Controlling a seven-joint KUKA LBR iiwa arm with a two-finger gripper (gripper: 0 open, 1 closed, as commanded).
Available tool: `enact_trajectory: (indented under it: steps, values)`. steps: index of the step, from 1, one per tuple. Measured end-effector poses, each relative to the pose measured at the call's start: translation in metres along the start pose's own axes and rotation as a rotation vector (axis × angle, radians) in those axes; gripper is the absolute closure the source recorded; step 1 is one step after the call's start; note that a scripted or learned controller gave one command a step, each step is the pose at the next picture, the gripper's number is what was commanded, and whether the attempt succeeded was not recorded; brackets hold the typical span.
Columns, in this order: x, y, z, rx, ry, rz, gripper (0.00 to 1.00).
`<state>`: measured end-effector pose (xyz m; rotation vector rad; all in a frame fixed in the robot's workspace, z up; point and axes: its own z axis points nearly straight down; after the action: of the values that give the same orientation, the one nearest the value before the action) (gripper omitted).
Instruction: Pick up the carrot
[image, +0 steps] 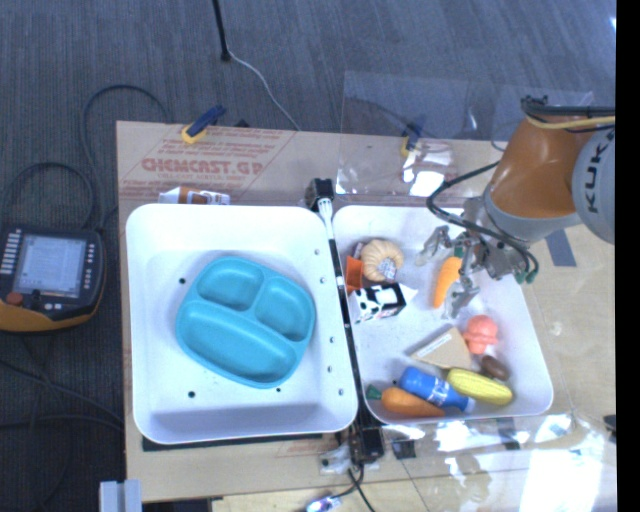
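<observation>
Carrot (446, 281), a small orange tapered plastic piece, hangs upright between the metal fingers (466, 287) of the pincer (452, 270) over the far right part of the right white bin (535, 345); the pincer is clenched on it. The grip looks to be taken along the carrot's sides, so it could slip out if the arm jerks or swings, and it would drop back among the toys below. A second orange carrot-like toy (408, 402) lies at the near edge of the same bin, which could confuse a retry.

That right bin also holds a tan ridged shell-like toy (381, 259) by a red-orange piece (354, 272), a black-and-white patterned block (377, 299), a pink rounded toy (481, 332), a pale flat wedge (438, 346), a blue bottle-shaped toy (432, 385), a yellow corn cob (479, 386) and a small brown lump (494, 367). The left white bin (160, 225) holds a blue divided plate (246, 318). Both bins sit side by side on the table (595, 310).
</observation>
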<state>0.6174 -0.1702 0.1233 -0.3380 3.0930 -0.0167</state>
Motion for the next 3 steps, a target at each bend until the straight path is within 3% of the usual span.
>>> enact_trajectory:
  steps: [1, 2, 3]
  values:
    - [-0.002, -0.001, -0.011, 0.004, -0.005, 0.002, 1.0]
    - [-0.001, -0.001, -0.01, 0.003, -0.004, 0.002, 0.0]
    - [0.018, -0.048, 0.033, -0.01, 0.016, 0.186, 0.0]
